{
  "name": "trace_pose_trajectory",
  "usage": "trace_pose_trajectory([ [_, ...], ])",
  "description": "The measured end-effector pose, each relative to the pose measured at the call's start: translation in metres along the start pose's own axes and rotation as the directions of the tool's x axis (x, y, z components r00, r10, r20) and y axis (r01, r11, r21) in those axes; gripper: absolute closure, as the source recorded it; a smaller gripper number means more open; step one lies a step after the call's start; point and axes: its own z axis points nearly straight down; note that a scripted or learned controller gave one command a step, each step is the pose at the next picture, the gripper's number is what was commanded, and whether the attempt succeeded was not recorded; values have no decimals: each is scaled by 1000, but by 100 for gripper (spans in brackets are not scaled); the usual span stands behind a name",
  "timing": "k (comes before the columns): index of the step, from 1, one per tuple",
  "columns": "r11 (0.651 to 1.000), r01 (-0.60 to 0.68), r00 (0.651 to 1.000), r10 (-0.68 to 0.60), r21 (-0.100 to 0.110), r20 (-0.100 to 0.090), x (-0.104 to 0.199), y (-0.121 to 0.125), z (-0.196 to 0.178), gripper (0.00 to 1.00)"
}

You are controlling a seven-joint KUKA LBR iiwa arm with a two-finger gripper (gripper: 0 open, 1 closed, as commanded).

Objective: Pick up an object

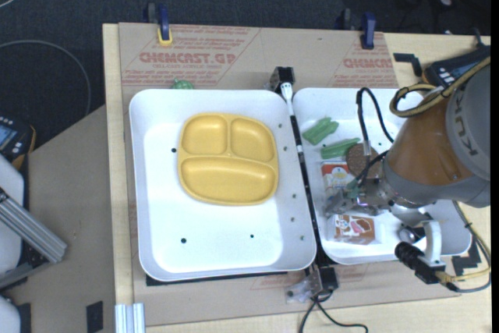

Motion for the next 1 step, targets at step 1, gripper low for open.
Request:
trace_pose_trajectory([
  [1,1000,-2,1000,2,-3,1,-1,1,-11,100],
])
